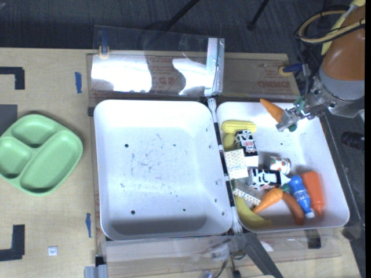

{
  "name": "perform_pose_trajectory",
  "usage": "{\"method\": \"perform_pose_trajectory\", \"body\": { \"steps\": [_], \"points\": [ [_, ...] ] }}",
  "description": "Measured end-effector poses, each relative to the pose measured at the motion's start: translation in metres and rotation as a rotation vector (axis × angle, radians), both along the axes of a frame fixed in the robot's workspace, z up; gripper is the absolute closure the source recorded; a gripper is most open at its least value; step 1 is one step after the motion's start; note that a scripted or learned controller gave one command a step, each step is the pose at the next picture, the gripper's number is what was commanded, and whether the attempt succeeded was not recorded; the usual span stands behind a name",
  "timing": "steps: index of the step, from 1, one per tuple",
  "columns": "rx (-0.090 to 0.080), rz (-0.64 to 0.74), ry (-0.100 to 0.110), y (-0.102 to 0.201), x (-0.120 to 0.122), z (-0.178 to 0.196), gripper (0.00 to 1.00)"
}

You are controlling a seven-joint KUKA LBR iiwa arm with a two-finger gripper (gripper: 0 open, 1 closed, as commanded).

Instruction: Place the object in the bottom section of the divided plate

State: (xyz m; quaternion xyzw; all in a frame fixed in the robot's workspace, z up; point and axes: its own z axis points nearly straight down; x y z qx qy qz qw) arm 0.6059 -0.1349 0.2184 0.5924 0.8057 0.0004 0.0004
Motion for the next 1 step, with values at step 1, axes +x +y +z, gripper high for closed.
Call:
{"method": "perform_pose_trajectory", "body": {
  "steps": [1],
  "points": [
    [0.002,-0.054,0.016,0.0915,0.0316,-0.0381,1.00]
  ]
}}
